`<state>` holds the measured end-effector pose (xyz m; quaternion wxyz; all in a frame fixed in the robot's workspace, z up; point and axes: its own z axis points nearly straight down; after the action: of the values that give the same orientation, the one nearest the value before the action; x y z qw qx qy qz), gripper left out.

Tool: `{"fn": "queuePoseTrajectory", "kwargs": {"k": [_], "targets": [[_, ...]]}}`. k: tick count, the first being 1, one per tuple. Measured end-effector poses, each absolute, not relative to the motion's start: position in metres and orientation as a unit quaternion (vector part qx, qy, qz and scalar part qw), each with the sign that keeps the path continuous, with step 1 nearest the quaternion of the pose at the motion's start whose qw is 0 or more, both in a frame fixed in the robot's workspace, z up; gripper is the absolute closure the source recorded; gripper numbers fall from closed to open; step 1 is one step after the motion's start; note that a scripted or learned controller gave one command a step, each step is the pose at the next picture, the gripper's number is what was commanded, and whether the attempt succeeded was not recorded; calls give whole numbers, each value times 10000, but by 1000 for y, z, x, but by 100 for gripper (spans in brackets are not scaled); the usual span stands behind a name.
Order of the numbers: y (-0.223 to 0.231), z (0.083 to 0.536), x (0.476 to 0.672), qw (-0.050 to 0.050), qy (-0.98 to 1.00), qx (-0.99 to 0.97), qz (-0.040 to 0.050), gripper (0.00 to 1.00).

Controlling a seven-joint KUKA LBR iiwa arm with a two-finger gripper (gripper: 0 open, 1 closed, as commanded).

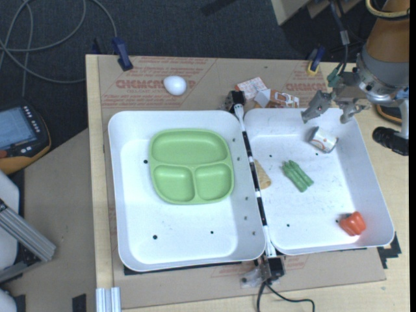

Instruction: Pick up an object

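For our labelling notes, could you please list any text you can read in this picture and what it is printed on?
Red lettering on the cardboard sheet: too blurred to read.
Print on the small packets behind the bins: too small to read.
Screen of the handheld device: nothing legible.

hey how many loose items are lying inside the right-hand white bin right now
4: a small white roll near the back, a green piece mid-bin, an orange item front right, a tan piece at the left wall, partly hidden.
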<state>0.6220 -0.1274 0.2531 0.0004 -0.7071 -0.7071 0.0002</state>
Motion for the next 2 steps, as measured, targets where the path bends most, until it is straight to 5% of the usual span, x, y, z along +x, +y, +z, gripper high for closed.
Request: {"fn": "queuePoseTrajectory", "kwargs": {"k": [1,2], "targets": [[-148,163,588,3,-7068,-7074,3,0],[-120,84,568,5,-7071,-7072,0,0]]}}
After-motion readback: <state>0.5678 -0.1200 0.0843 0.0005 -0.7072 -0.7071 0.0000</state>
